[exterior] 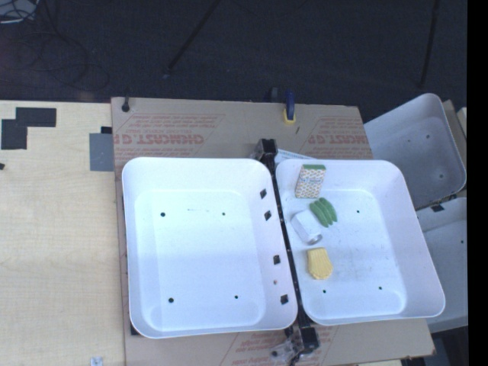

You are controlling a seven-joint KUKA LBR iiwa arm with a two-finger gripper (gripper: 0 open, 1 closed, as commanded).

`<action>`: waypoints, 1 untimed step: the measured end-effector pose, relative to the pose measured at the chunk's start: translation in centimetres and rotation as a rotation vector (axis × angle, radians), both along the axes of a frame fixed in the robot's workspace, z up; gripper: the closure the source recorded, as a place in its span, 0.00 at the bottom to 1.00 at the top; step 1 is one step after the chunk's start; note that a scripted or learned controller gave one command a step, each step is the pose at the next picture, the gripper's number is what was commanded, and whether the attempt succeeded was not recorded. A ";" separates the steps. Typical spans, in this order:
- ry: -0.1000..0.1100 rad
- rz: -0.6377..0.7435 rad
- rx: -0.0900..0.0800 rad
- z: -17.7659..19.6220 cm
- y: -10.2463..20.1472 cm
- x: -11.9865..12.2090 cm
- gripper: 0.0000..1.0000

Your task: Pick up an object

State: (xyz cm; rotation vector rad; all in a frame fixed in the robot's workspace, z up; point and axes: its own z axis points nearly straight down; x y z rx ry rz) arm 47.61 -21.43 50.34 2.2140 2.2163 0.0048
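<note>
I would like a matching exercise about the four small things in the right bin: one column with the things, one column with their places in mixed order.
Things:
1. patterned box
2. green object
3. white object
4. yellow object

Places:
A. nearest the bin's front edge
B. at the bin's far edge
C. left of the green one, beside it
D. just in front of the box

Pairs: 1-B, 2-D, 3-C, 4-A

Red mirrored print on cardboard sheet (198, 132), apparently "CHEMCAST GP"

Four objects (319, 216) in right bin (396, 280)
</note>
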 end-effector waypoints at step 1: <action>0.024 -0.001 0.010 -17.0 0.2 -0.1 1.00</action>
